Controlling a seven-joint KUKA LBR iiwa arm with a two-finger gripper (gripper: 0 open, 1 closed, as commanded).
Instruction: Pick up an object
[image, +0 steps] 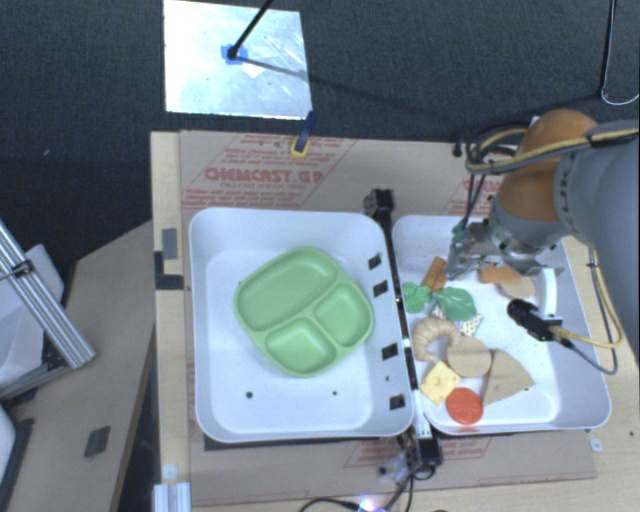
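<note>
Camera view puts your gripper (458, 262) low at the right bin's (580, 400) upper left, beside the orange piece (434, 273), likely reaching for it; jaws' spread you cannot tell.

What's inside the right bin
The right bin holds toy foods: a croissant, cheese cube, red disc, green leaves. The arm covers its far corner.
</note>
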